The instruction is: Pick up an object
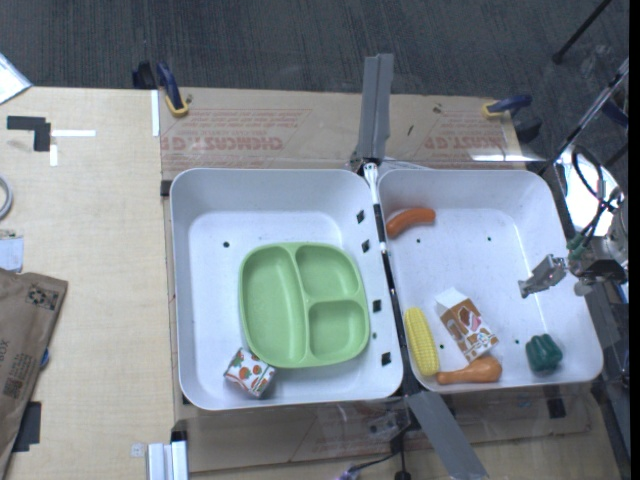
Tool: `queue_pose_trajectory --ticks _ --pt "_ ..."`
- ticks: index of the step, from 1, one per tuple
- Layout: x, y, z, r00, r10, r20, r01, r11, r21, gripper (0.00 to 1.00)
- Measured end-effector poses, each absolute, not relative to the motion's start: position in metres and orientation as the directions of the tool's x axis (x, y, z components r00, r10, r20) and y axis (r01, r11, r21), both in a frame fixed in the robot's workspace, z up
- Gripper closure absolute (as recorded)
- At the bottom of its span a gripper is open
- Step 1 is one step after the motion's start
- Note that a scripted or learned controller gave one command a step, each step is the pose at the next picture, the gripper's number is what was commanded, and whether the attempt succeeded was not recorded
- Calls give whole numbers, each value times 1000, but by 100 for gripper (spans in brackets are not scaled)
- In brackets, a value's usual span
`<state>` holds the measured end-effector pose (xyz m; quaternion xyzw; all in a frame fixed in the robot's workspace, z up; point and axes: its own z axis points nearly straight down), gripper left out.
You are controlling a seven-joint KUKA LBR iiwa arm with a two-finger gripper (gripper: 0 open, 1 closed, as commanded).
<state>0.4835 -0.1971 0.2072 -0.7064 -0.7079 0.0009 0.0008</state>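
Hovering at the right bin's (500,218) far right side, the claw (541,276) points left over bare white floor. Can't tell how far it's open at this angle, and nothing shows between its tips, so no grab as far as I can see.

Closest item: green pepper (543,353), just below the claw, near the bin's lower right corner, apart from it.

Further left and lower than the claw: small carton (466,326) with a white top and brown printed side, lying tilted. Orange squash-shaped piece (471,372) sits right under the carton, close to touching it. Yellow corn cob (421,341) lies just left of the carton, running roughly front to back, close to the divider.

Up and left of the claw, well apart: orange sausage-like piece (410,219) near the bin's top left corner.

Across the divider, well left of the claw: left bin (200,218) holding a green three-compartment plate (303,304), flat, roughly centred. Small white box with red and green fruit print (249,373) sits at the plate's lower left corner, tilted, touching or tucked against its rim.

Beyond the bins, far left of the claw: brown paper bag (28,343) on the wooden bench (90,218).
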Motion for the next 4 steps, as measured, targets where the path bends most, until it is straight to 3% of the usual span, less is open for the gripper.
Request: queue_pose_trajectory --ticks 1,2,3,4 --pt "497 -126 106 -76 997 0 997 76 0 0" --pt "477 -178 91 48 999 1 999 -48 -2 0" --pt "477 -179 100 50 999 1 999 -50 -3 100" --pt "478 -138 190 -152 988 0 988 152 -1 100"
